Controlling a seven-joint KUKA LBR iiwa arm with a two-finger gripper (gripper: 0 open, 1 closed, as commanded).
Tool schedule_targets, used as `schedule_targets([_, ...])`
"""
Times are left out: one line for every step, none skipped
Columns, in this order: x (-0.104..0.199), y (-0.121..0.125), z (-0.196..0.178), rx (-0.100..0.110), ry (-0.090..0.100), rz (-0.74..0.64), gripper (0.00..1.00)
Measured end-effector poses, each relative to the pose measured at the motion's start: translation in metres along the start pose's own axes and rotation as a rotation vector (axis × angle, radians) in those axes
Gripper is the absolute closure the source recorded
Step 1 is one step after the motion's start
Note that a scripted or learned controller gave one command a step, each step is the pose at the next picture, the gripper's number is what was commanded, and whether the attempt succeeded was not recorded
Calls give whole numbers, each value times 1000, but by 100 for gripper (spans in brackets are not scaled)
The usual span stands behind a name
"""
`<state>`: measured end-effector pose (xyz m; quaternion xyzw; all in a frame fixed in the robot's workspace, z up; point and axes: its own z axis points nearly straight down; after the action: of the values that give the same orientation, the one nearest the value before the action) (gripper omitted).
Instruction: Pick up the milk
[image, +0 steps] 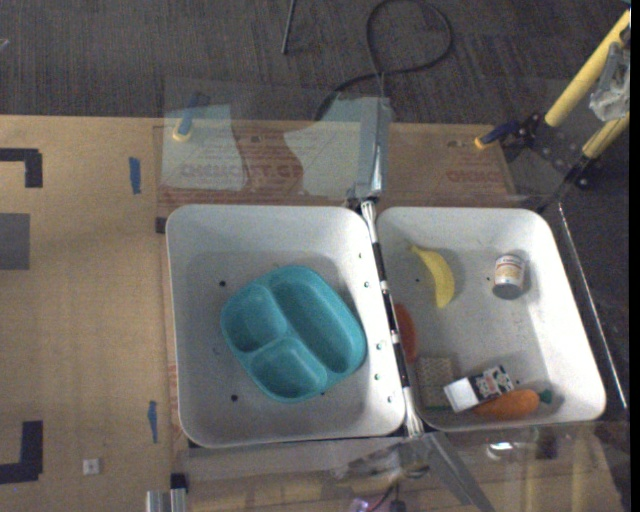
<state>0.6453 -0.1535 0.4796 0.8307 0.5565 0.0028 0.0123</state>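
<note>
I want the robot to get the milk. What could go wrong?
The milk carton lies flat in the right bin's near corner, touching the carrot and close to the sponge. The claw might grab the carrot too, or nudge the carton away. The bin wall sits close, so the claw could bump it.
</note>
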Motion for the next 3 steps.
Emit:
schedule_targets([2,1,-11,-4,-1,-3,100])
schedule_targets([4,1,-22,-9,-3,-6,100])
schedule_targets([5,2,-34,-13,-4,-9,100])
